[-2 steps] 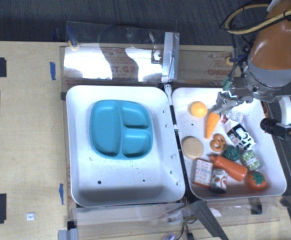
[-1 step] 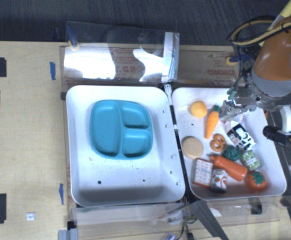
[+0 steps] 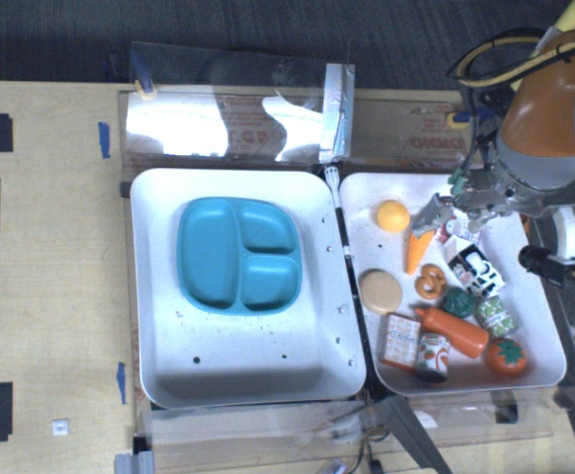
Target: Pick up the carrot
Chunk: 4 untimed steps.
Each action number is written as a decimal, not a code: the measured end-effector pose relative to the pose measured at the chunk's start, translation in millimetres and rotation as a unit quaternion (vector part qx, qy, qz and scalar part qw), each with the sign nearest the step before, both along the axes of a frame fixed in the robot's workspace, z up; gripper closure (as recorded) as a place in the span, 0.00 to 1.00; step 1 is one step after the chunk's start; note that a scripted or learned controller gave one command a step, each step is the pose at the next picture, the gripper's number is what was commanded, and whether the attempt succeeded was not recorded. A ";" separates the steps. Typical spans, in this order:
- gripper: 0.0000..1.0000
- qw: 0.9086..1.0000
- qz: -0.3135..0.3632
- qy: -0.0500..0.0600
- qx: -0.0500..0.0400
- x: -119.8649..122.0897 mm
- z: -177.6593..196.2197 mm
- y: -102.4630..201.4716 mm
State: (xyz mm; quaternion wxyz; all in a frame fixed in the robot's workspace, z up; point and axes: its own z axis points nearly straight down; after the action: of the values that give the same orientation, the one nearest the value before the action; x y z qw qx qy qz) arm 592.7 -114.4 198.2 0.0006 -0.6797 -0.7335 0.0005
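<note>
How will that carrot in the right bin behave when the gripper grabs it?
The carrot looks like moulded toy plastic, so probably stiff and light. Its tapered shape may let it slip from a pinch. Pushed, it would likely roll toward the yellow ball.

The arm (image 3: 549, 117) is grey with an orange band, trailing yellow and black cables (image 3: 510, 57).

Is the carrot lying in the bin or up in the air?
Lying in the right bin. The carrot rests on the floor, its top by the claw.
</note>
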 end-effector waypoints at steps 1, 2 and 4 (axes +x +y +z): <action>0.00 0.999 0.038 0.004 0.001 33.8 -87.0 -18.2; 0.00 1.000 0.002 -0.001 0.000 74.9 -67.0 0.6; 1.00 0.998 -0.055 -0.004 0.000 39.7 -99.7 3.6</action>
State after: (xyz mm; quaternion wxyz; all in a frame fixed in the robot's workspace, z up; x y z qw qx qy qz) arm 632.4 -110.8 98.5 -0.0026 -0.7191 -0.6949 -0.0020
